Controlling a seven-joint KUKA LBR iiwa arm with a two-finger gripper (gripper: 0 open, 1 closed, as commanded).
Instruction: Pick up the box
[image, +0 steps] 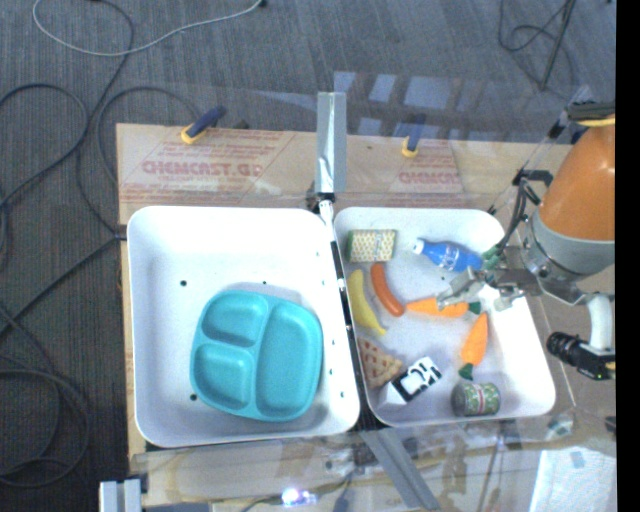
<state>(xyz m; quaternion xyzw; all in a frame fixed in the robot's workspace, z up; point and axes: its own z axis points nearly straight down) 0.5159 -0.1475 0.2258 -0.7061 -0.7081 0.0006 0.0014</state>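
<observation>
- The box (416, 379), a small black-and-white carton, was seen lying tilted near the front wall of the right bin (520, 400), untouched and resting on the bin floor.
- A waffle piece (376, 361) was found just beside the box on its left, and a greenish can (476, 398) lay near it on the right.
- Further back, two carrots were noted, one lying crosswise (440, 308) and one upright (475, 340), along with a sausage (386, 290), a banana (364, 302), a blue bottle (449, 256) and a woven sponge-like block (372, 243).
- The pincer (478, 288) was held over the back half of the right bin, above the crosswise carrot's end and well apart from the box; whether it was released or clenched could not be told, and nothing was seen between its tips.
- A turquoise divided plate (260, 353) was seen in the left bin (160, 240) on the desk (230, 170).
- The task was judged barely begun: the approach to the box, the grasp and the lift were all left to do.
</observation>
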